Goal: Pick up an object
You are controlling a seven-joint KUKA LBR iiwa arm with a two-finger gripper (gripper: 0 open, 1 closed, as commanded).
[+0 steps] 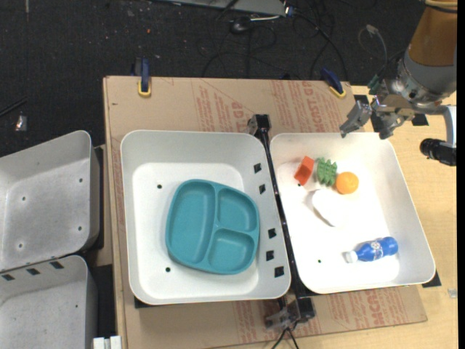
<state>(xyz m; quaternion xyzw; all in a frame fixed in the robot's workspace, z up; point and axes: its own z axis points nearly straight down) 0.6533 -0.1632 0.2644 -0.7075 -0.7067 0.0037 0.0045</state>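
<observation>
Nearest the viewer, low in the right-hand shallow white bin (407, 217), a small blue plastic bottle with a white label (372, 250) lies on its side, its long axis running left to right and tilted slightly up toward the right edge of the frame. Above it, toward the middle of that bin, a flat white oval piece (325, 206) rests on the floor, hard to tell from the bin itself. Higher still sits a tight cluster: an orange-red block (304, 170) at the left, a green spiky toy (326, 171) beside it, and an orange ball (346, 183) just to the right, the three close enough that they look to be touching or nearly so.

In the left-hand white bin (138, 195) lies a teal plastic divided plate (213, 226), well apart from the arm.

Farthest back, at the upper right of the frame, the grey two-finger gripper (369, 121) hangs over the top rim of the right bin, its fingers spread apart and holding nothing. From it the cluster lies down and to the left, near; the bottle lies almost straight down the frame, well apart. The orange ball is probably the closest candidate, though its neighbours crowd the fingers, while the bottle lies alone and would want the fingers set across its long axis
</observation>
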